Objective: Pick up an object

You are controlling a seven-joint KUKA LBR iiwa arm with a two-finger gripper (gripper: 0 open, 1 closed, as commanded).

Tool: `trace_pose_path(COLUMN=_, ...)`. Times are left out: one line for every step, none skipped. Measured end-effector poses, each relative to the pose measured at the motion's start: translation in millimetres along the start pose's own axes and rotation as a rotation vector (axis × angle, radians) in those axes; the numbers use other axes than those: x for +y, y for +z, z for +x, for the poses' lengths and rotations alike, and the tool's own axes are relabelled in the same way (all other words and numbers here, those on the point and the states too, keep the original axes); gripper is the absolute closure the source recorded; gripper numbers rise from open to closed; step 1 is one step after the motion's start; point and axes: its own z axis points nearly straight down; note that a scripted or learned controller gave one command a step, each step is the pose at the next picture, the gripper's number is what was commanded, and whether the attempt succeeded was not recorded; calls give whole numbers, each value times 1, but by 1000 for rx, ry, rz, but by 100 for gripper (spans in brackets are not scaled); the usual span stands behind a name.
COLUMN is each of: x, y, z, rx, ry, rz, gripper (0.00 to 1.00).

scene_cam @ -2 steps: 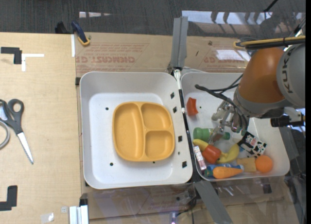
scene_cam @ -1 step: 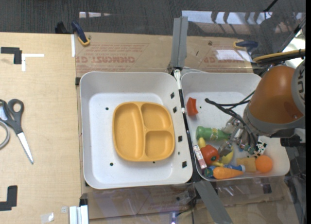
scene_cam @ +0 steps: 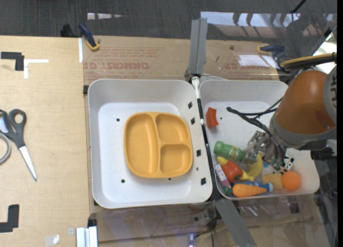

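Gripper (scene_cam: 263, 149) low in right bin (scene_cam: 241, 88), over toy pile at bin's 6 o'clock. Jaws' spread: cannot tell, view cluttered. Green bottle (scene_cam: 229, 150) just beside at 9 o'clock, possibly nearest target, long axis 9–3.

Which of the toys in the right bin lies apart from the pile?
The small red piece near the bin's left wall; the green bottle, carrot and orange ball cluster below it.

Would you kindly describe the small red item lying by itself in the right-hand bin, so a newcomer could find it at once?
Start at the right bin, beside the one holding the yellow divided plate. Near its left wall lies a small red piece, apart from the toy pile at the near end. It alone sits on bare white floor.
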Motion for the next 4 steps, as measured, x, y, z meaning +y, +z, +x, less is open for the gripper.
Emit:
trace_pose_path(x=44, y=-121, z=39, rx=12, ry=143, rz=3, gripper=100)
trace_pose_path(x=-24, y=-183, z=14, rx=11, ry=138, rz=3, gripper=100)
trace_pose_path(x=7, y=11, z=19, rx=12, ry=214, rz=3, gripper=100)
trace_pose_path(x=65, y=-118, z=60, rx=12, ry=232, rz=4, gripper=100)
